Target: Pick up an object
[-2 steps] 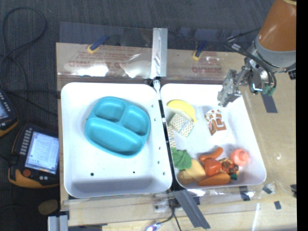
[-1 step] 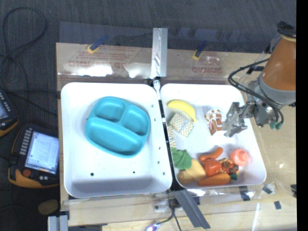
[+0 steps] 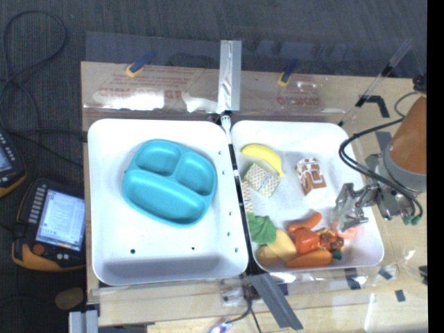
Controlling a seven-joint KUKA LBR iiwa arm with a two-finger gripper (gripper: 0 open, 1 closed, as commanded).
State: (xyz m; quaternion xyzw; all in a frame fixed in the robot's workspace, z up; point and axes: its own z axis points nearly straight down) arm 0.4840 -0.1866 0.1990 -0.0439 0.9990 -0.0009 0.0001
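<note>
Two white bins: left bin (image 3: 100, 255), right bin (image 3: 361, 252). One blue divided plate (image 3: 168, 181), left bin. One banana (image 3: 262, 157), right bin at 11 o'clock, long axis 10-to-4. One carrot (image 3: 304, 223), near gripper (image 3: 347, 214); finger state unreadable.

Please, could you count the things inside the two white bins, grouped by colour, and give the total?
Blue: 1, the blue plastic divided plate in the left bin.
Yellow: 1, the yellow toy banana.
White patterned: 2, the chequered small block and the white-and-brown packet.
Green: 1, the green leafy toy.
Orange or red: a heap of toy vegetables; I cannot separate them, at least 2.
Total: at least 7.
</note>
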